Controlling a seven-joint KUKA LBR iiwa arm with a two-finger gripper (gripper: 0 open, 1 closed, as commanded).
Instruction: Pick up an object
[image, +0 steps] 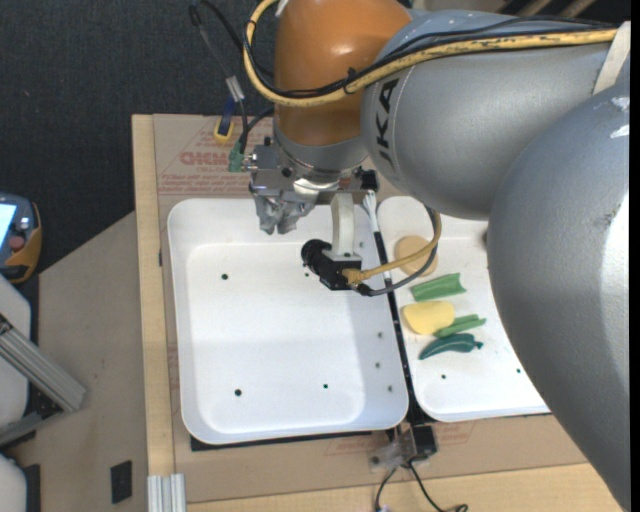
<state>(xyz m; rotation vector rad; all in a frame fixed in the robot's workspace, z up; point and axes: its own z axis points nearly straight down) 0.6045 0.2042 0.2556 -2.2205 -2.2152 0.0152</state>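
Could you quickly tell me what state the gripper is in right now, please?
Two-finger gripper: above the left white bin's far edge; open or shut cannot be told.

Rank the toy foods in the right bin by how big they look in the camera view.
1. Yellow piece
2. Light green pepper and dark green pepper, which look alike
3. Tan piece, though a cable partly hides it, so its rank is unsure

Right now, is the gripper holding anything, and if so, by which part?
Nothing is held. The gripper hangs over the far edge of the left shallow white bin with nothing between its fingers; the green and yellow toy vegetables lie in the right bin.
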